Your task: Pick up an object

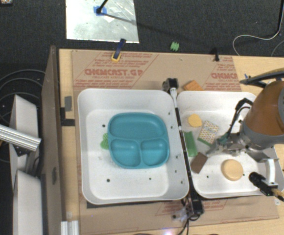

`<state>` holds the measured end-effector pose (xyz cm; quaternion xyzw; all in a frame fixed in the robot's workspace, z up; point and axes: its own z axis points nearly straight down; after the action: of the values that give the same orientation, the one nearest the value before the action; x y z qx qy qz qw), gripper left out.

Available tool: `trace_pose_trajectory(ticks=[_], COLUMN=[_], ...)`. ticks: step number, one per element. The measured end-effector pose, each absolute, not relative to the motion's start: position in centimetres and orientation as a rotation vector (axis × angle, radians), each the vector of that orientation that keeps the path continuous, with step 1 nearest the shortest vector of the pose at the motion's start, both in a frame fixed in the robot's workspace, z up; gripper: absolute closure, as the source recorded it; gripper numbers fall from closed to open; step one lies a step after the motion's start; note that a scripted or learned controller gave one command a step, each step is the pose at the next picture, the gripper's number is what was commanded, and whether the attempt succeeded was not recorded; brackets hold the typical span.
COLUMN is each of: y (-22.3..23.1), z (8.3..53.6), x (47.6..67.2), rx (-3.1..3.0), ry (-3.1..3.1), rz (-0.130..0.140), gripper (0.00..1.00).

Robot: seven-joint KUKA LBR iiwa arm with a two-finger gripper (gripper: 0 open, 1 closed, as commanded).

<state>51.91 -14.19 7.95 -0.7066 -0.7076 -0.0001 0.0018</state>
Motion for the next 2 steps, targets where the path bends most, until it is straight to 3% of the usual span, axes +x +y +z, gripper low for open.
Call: trace_pose_trajectory(ticks=[1,2], y=[-14.3,-12.9], z=[8.6,8.1], x=[64.0,66.0], rx=[-2.219,-2.209], ry=[-2.238,-2.204], rz=[-0.011,0.034], gripper=[0.00,0.00])
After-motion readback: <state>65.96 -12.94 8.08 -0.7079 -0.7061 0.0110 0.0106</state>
